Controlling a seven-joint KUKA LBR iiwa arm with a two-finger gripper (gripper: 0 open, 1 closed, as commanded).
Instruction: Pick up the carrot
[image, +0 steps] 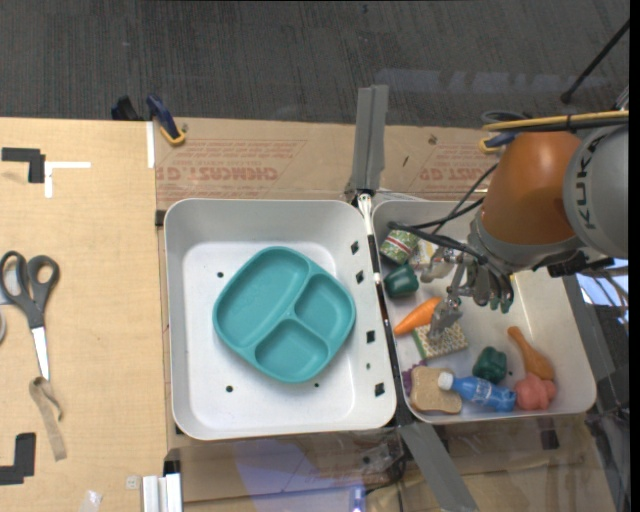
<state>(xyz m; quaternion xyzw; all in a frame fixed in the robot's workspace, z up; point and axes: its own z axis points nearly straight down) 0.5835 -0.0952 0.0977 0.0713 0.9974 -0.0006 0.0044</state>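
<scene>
Camera view. The grey arm with its orange band reaches in from the right and hangs its two-finger gripper (470, 292) over the right-hand shallow white bin (572, 318). The jaws point down into the clutter; whether they are spread or pressed together cannot be told, and nothing is seen between them.

The small orange tapered carrot (416, 316) lies on the bin floor just beside and below-left of the jaws, tilted, its thick end toward them. It rests free of any grip, so the pick is judged not yet made.

A square speckled pad (443, 340) lies directly under the jaws, touching the carrot's thick end. A dark green rounded toy (401, 283) sits to the jaws' left, above the carrot. This crowding is judged a risk of a wrong grasp.

The left-hand white bin (190, 400) holds a teal three-compartment plastic plate (285, 314), well apart from the jaws. Both bins rest on the table (75, 300).
</scene>
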